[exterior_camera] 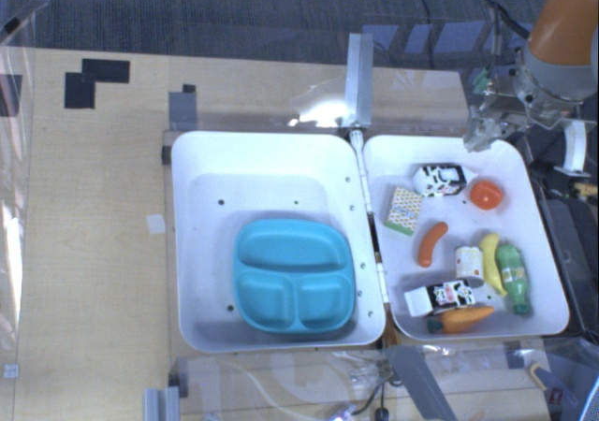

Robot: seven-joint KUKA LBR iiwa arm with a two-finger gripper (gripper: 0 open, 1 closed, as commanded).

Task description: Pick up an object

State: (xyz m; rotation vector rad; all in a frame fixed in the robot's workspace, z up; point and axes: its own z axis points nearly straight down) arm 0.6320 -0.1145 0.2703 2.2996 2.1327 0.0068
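While the gripper (485,129) hovers at the right bin's (552,312) far rim, grip state unreadable | descend squarely over the tomato (486,195); avoid the carton (440,180)

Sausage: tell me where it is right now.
The sausage lies tilted near the middle of the right bin, between the patterned box on its left and the small carton on its right.

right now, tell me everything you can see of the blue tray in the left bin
The blue tray is a light blue, rounded-rectangle plate that looks like plastic, with three compartments: one long one along the far side and two smaller ones along the near side. It lies flat, right side up, on the floor of the left bin, toward its near right part. Nothing lies in it or touches it.
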